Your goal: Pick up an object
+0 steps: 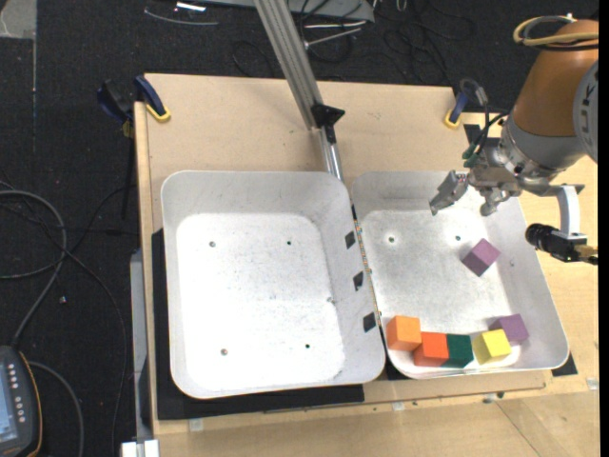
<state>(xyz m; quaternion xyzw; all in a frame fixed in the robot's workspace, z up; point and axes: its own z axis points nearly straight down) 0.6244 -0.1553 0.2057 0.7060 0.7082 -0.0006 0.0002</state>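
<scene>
Below the open pincer (469,198), apart: purple block (481,256).

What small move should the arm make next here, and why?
Probably shift toward the lone purple cube and descend. The gripper hovers open above the right bin with nothing between its fingers, and that cube lies apart from the others, nearest to it.

Wooden bench (247,122) bears 2 white bins (252,279), apparently touching.
</scene>
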